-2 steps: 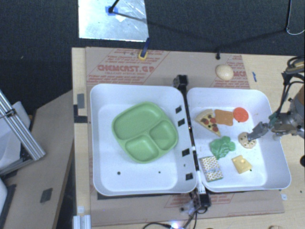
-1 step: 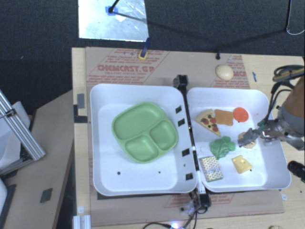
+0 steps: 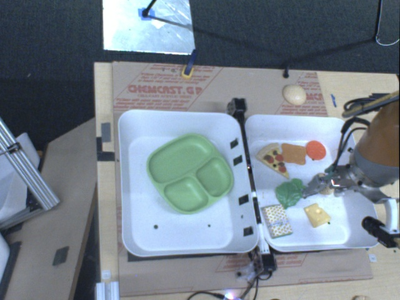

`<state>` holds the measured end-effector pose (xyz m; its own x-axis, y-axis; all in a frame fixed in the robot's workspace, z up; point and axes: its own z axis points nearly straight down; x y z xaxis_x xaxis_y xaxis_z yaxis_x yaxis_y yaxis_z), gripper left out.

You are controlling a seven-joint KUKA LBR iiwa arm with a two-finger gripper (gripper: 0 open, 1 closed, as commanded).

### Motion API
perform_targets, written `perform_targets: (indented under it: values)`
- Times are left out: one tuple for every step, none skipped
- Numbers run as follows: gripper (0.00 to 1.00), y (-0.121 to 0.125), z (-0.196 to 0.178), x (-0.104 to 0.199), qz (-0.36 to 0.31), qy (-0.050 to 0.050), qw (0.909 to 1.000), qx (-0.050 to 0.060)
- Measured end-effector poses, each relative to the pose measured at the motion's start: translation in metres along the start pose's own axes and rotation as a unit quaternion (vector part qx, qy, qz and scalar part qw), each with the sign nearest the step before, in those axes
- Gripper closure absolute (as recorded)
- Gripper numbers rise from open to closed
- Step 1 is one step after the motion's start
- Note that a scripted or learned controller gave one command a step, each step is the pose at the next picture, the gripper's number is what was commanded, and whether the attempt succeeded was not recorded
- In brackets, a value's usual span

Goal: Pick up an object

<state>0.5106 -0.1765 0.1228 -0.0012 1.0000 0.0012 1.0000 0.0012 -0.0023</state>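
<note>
Gripper (image 3: 314, 185) low in the right bin (image 3: 356, 239) — green broccoli toy (image 3: 289, 193) just beyond its tip, touching or nearly. Open or clenched: cannot tell.

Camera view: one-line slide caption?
Claw reaches the green broccoli toy in the right bin; green tray sits left.

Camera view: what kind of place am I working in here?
Probably a robotics lab test bench, not a kitchen: two white bins on a protective board, toy food such as the pizza slice, and a green divided tray.
</note>
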Motion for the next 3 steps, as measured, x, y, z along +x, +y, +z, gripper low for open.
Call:
perform_targets:
  values:
    - [0.0,0.0,0.04,0.0,0.0,0.0,1.0,0.0]
    - [1.0,0.001,0.028,0.0,0.0,-0.001,1.0,-0.003]
    - [1.0,0.005,-0.031,-0.009,-0.001,-0.002,1.0,-0.003]
